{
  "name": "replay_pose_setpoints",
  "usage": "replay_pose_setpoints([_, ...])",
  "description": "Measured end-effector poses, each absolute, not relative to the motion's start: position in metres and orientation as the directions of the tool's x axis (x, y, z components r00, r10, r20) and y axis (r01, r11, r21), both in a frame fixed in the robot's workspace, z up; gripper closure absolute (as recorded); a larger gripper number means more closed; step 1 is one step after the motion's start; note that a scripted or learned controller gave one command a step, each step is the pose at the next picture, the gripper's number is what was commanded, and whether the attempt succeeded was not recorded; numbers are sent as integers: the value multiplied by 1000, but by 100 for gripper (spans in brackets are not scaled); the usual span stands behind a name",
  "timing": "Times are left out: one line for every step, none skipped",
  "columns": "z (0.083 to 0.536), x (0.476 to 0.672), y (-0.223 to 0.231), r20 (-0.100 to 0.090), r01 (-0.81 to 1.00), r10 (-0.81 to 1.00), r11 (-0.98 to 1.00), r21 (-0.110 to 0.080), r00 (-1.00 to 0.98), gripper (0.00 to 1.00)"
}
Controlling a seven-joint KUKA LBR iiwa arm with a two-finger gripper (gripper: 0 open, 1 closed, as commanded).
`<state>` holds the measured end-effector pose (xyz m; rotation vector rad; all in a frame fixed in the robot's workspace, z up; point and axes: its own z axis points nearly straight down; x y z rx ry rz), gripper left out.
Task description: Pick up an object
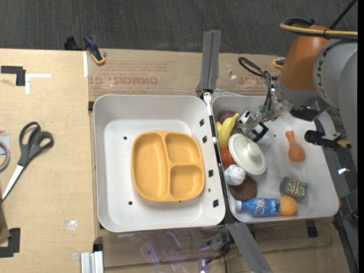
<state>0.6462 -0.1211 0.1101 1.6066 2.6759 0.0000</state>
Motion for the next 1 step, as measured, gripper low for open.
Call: replay_pose_setpoints([192, 659, -51, -2, 940, 940, 342, 0, -342, 100])
